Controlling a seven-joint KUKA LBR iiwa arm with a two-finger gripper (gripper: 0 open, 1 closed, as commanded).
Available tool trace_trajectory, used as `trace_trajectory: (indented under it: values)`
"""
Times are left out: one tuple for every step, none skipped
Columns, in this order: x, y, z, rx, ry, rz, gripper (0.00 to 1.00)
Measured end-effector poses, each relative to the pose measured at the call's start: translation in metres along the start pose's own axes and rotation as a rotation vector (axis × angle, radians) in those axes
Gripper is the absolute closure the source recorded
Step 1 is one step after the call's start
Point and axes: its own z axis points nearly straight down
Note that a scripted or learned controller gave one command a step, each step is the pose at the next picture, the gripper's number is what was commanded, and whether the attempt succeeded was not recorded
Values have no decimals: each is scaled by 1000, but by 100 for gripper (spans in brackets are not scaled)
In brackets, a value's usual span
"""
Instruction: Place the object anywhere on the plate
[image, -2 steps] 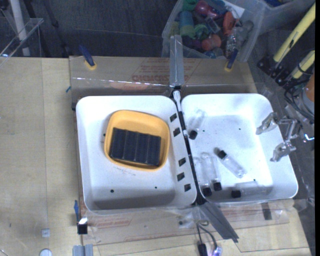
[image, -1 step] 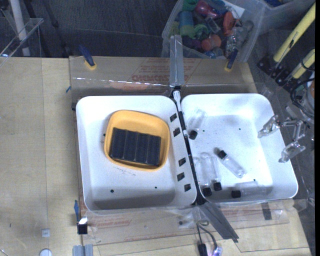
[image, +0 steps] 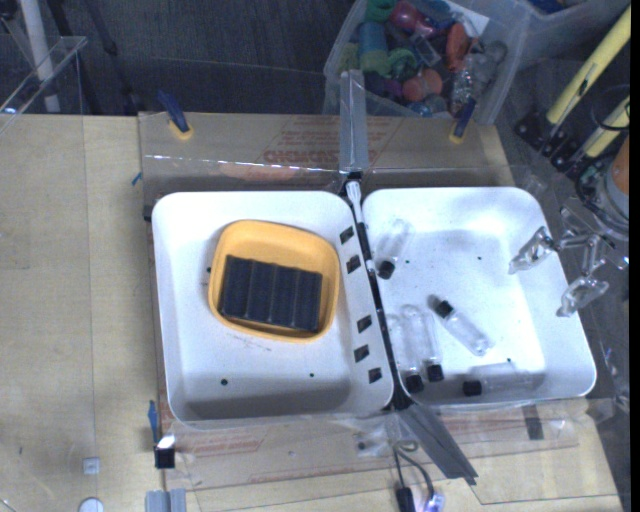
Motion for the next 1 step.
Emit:
trace_trajectory:
  values:
    - [1, 0, 2, -2, 0, -290, 0]
